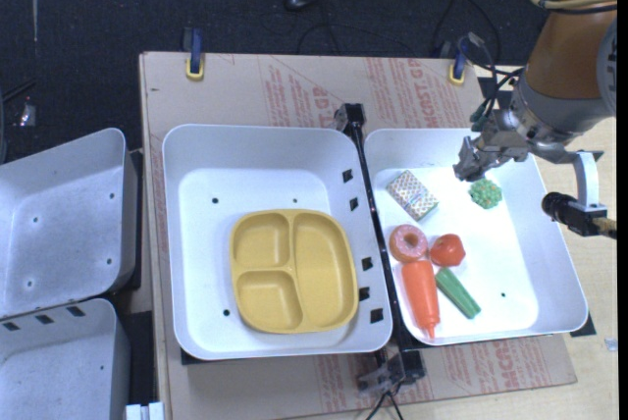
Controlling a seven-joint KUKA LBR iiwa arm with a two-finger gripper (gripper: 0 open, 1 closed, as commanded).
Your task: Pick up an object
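Seemingly light, stiff and bumpy, the green broccoli toy (485, 193) lies near the right bin's (510, 310) far right corner, just beside the hovering tool (474, 163), best pinched across its rounded middle; how the tool stands I cannot tell.
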